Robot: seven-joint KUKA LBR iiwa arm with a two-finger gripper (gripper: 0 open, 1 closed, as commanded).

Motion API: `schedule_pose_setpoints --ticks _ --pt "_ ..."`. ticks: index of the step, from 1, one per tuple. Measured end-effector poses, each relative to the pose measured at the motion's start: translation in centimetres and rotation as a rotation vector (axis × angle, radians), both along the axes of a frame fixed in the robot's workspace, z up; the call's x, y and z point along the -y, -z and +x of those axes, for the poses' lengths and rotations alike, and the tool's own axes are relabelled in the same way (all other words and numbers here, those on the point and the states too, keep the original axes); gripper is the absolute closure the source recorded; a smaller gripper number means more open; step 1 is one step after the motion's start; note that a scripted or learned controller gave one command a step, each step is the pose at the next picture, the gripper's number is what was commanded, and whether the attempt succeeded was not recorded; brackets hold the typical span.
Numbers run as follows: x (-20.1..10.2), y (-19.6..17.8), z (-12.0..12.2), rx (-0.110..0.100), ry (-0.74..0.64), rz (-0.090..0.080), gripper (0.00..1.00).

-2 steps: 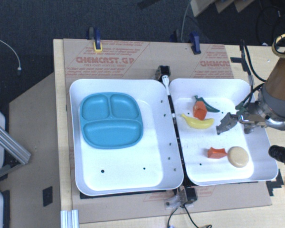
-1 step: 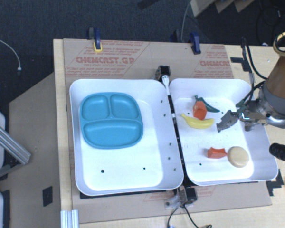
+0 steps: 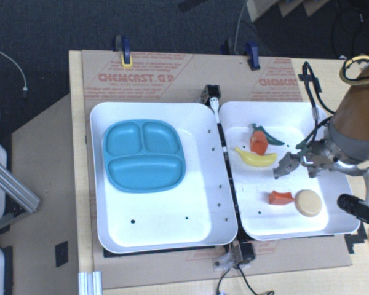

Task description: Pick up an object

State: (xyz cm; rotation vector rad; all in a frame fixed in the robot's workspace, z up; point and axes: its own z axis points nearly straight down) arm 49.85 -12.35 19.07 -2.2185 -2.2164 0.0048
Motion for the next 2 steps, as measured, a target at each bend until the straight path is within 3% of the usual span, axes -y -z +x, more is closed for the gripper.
schedule_pose_setpoints --ticks 2 --pt "-0.5 10.8 0.7 0.004 0.001 0.000 0.00"
